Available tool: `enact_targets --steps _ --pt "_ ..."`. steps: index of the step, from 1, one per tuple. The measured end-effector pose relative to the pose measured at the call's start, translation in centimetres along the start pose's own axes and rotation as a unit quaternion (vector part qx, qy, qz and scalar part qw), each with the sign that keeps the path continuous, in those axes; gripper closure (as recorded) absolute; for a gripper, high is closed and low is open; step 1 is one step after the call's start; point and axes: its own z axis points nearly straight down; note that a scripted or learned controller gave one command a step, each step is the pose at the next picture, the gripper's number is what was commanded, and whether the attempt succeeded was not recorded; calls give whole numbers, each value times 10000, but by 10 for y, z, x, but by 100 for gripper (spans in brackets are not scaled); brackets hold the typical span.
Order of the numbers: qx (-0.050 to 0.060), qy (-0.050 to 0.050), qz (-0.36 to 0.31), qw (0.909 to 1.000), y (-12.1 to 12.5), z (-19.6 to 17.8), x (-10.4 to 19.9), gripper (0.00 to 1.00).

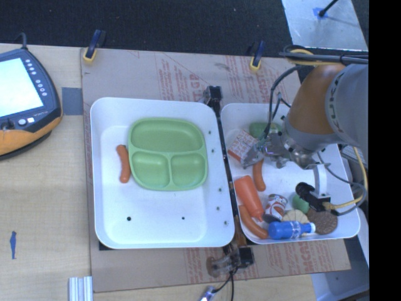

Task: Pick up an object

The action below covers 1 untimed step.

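My gripper [262, 153] hangs low over the upper middle of the right bin [348, 231], on the grey arm with the orange band [313, 105]. Just left of it lies a red and white packet [240, 146]. A small orange sausage [258, 178] lies right below it, and a green object [256, 129] sits behind it. Nothing can be seen held in the gripper. Toward the front of this bin lie a big carrot [248, 194], a small can [276, 204], a blue bottle [289, 230] and a brown cookie [323, 221].
The left bin [106, 218] holds a green divided plate [168, 153] and an orange sausage [124, 163] to its left. A tablet-like pendant [25, 99] lies on the bench at far left. Clamps [93, 45] pin the cardboard sheet at the back.
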Motion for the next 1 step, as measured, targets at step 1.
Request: enact_targets --steps 1 --pt "-11 -3 -12 10000 12 0 3 0"
